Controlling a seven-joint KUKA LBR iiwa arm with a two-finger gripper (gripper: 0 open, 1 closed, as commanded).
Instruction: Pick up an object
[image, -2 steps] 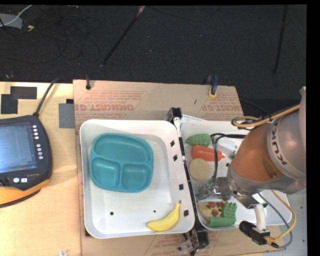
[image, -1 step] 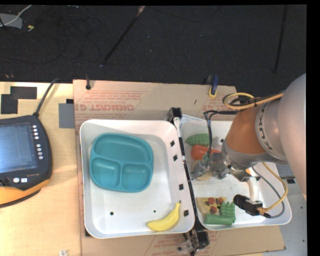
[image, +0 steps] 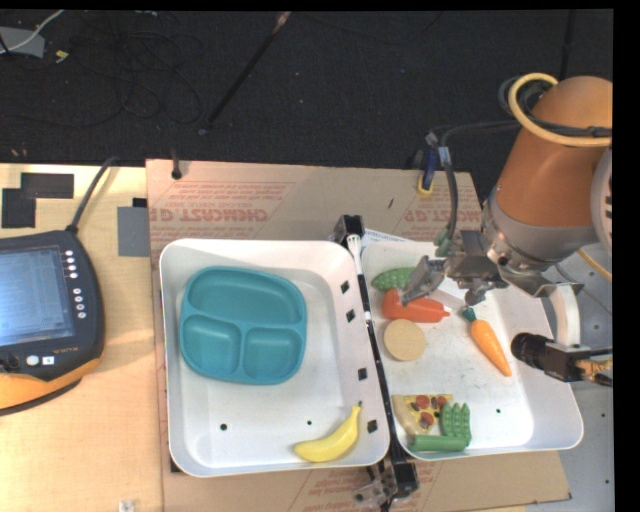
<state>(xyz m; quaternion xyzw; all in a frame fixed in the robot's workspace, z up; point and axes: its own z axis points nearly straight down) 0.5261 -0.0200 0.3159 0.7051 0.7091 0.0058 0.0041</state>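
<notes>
My gripper hangs over the back of the right bin, its fingers spread open with nothing between them. Its left finger is just above a red pepper-like toy, beside a green vegetable toy. An orange carrot lies just below and right of the right finger. A round tan disc rests in front of the red toy. Near the bin's front lie a pizza-like piece and a green toy.
The left bin holds a teal divided plate and a yellow banana at its front right. A black divider runs between the bins. A tablet-like pendant sits on the bench at far left.
</notes>
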